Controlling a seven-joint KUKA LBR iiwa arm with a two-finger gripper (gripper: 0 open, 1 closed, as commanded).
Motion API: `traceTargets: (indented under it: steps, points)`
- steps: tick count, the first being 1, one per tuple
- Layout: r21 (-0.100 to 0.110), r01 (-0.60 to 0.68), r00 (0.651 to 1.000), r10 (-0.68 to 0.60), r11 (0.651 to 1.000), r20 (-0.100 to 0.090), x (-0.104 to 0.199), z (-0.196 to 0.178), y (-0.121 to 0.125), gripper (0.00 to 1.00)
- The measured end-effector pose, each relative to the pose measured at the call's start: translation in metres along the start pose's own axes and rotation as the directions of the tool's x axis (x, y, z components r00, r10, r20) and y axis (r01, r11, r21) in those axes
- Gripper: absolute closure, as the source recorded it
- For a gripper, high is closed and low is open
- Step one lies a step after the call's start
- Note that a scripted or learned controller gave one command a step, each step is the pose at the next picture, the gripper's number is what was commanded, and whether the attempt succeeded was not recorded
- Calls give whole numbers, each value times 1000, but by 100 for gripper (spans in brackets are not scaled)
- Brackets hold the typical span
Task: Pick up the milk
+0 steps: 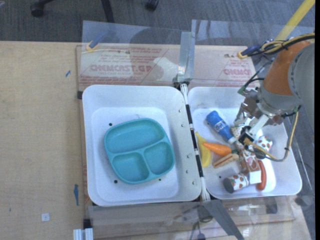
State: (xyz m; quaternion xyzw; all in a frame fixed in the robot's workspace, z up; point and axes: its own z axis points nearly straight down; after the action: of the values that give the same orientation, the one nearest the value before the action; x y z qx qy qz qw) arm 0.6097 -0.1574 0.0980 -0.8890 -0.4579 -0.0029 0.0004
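**Fig. 1.** Gripper (247, 130) low over the right-hand bin (292, 184), poised among a crowd of toy foods. Whether the jaws are parted or clenched cannot be told, as the wrist and its cabling mask them, and nothing can be seen held between them.

Hazards from this pose follow from the crowding. A descent here may catch a neighbour instead of the target, or wedge two items together so that neither lifts. A glancing contact could also push the small, light carton toward the bin wall, out of a clean approach.

The milk (264, 144), judged to be the small white carton with red markings, lies just beside the jaws on the arm's side and slightly toward the bench's near edge. It may be touching the gripper body, but that cannot be settled.

Directly beyond the jaws toward the near edge sits a brown item (248, 162), with a red sausage (261, 175) and a grey-capped container (236, 182) farther out. On the far side of the jaws from the arm lie a blue bottle (218, 124), a carrot (218, 147) and a hot dog (225, 160). Well apart, in the other bin, rests a teal divided plate (139, 150).
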Motion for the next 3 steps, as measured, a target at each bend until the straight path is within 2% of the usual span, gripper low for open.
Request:
traceTargets:
  steps: [1,2,3]
  points:
    - [4,-423,906,423,906,-1,-84,10,-22,100]
    - [-1,-678,735,678,735,9,-68,-172,15,100]
    - [0,-678,735,678,735,9,-68,-172,15,0]
